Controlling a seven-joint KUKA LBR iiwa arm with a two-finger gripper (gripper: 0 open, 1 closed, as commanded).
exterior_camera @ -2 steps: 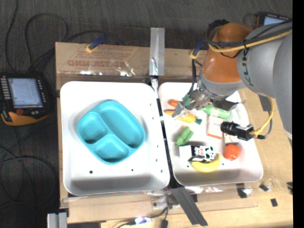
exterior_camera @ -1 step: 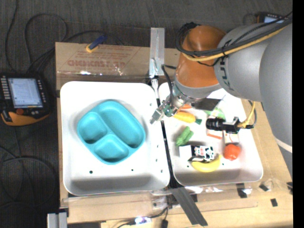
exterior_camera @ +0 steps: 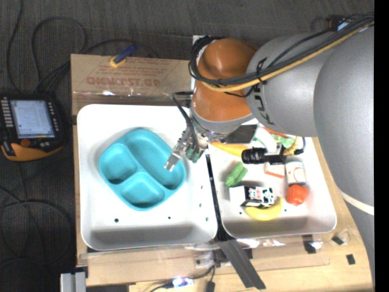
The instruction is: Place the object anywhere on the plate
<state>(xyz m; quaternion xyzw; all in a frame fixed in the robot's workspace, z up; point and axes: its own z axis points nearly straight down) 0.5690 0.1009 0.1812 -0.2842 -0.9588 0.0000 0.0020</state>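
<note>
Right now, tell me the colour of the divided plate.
Turquoise blue, seen in the camera view: the plate in the left bin.

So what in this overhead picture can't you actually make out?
- Gripper, camera view: too small and blurred to tell how it is set, or what the green bit beside it is.
- Right bin: its far end lies under the arm's orange band, so anything there is hidden.
- Yellow and orange toy: partly under the wrist, shape unclear.
- Handheld screen on the floor: text too small to read.
- Blue plate: fully visible.
</note>
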